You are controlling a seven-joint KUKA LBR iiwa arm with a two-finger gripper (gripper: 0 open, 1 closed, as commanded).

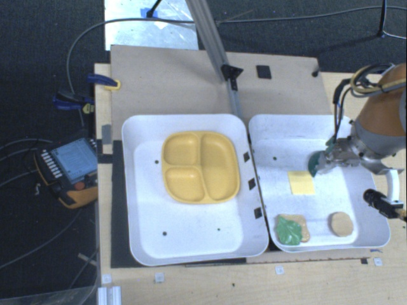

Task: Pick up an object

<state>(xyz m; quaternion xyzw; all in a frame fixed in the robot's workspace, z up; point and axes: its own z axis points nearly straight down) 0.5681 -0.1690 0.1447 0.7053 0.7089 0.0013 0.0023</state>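
Observation:
In the right bin [273, 132] lie a flat yellow square [301, 183], a green leafy piece on a tan slice [290, 229] and a round tan biscuit [341, 223]. My gripper [317, 164] hangs low over this bin, just up and right of the yellow square. A dark teal shape shows at its tip; whether that is part of the gripper or a held thing is unclear. The left bin [146, 221] holds a yellow divided plate [201, 167].
The grey arm with its orange band [381, 116] comes in over the right bin's right edge. A slanted metal pole [210, 30] crosses the back of the bench. A handheld pendant [70, 167] and cables lie on the floor to the left.

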